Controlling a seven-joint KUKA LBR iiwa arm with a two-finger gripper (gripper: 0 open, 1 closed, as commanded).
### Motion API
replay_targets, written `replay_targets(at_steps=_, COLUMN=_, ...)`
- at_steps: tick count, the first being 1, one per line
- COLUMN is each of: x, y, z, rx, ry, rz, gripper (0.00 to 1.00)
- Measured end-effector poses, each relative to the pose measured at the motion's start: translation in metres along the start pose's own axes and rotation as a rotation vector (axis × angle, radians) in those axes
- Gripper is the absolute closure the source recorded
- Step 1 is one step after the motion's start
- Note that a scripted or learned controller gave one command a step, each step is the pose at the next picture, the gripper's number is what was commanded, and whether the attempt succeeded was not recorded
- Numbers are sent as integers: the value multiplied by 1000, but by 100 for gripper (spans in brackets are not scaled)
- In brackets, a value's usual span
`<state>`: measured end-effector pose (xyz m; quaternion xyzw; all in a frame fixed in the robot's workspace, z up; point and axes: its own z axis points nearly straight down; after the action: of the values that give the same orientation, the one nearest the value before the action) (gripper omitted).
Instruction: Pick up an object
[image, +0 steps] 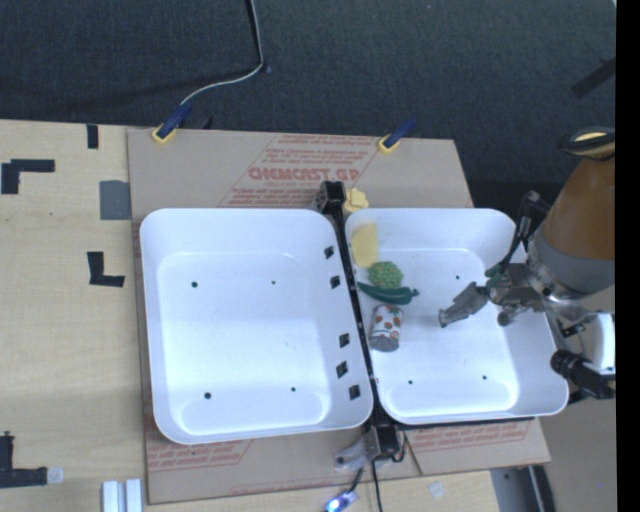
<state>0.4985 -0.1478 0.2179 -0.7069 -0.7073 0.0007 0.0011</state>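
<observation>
Several small objects lie along the left wall of the right bin (500, 400): a yellow piece (365, 243), a green broccoli-like toy (385, 273) on a dark green pod (398, 294), and a small patterned can (385, 328) on its side. My gripper (473, 316) hovers over the middle-right of this bin, to the right of the can and apart from it. Its fingers (452, 312) are spread open with nothing between them.
The left bin (240, 320) adjoins the right one along a black divider with clips (345, 300). Both bins rest on a cardboard sheet (300, 165). The arm's grey and orange wrist (580, 230) reaches in over the right bin's right rim.
</observation>
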Motion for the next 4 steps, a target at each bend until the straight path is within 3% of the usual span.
replay_targets(at_steps=1, x=49, y=58, z=126, rx=3, ry=2, rz=-6, gripper=0)
replay_targets(at_steps=2, x=46, y=57, z=110, rx=2, ry=1, rz=-2, gripper=100)
replay_targets(at_steps=3, x=27, y=88, z=-154, rx=-21, ry=-5, rz=-2, gripper=100)
replay_targets(at_steps=4, x=79, y=34, z=-37, rx=12, ry=2, rz=-3, gripper=100)
